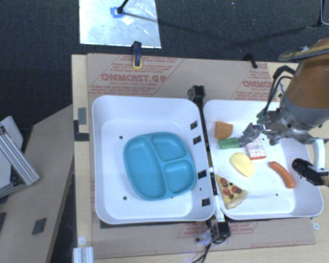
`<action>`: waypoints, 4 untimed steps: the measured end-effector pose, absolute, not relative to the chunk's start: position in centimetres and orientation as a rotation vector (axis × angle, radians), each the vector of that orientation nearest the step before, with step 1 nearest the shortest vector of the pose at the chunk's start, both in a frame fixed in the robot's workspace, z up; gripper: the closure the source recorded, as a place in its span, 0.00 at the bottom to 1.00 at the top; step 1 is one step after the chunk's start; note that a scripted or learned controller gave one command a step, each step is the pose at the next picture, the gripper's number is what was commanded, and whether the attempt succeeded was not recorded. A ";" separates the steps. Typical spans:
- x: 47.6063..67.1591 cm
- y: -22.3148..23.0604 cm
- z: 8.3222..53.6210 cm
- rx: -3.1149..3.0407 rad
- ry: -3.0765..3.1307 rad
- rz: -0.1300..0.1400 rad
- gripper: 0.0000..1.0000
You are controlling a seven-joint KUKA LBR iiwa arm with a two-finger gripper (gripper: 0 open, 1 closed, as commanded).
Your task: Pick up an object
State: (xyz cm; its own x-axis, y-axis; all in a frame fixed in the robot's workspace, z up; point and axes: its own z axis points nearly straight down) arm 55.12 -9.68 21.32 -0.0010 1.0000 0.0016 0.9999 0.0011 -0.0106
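The right bin [304, 204] holds several toy foods: an orange wedge [223, 129], a green piece [228, 143], a small red and white box [256, 150], a pale yellow piece [242, 164], an orange-red sausage [282, 174] and a pizza slice [230, 191]. My gripper [250, 134] reaches in from the right and hangs over the right end of the green piece, just above the red and white box. Nothing is visibly held in it.
The left bin [107, 147] carries a blue divided plate [159, 164]. A black divider strip [202, 141] runs between the bins. The arm's orange band [315, 86] sits over the right bin's far right corner. A yellow clamp [137, 56] stands at the back.
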 end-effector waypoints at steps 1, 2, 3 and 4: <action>55.4 -9.7 21.9 -2.218 -2.226 -0.002 0.00; 55.4 -9.7 15.7 -2.219 -2.221 0.001 0.00; 54.8 -9.9 11.3 -2.219 -2.220 0.002 0.00; 54.8 -9.9 8.4 -2.221 -2.222 0.000 0.00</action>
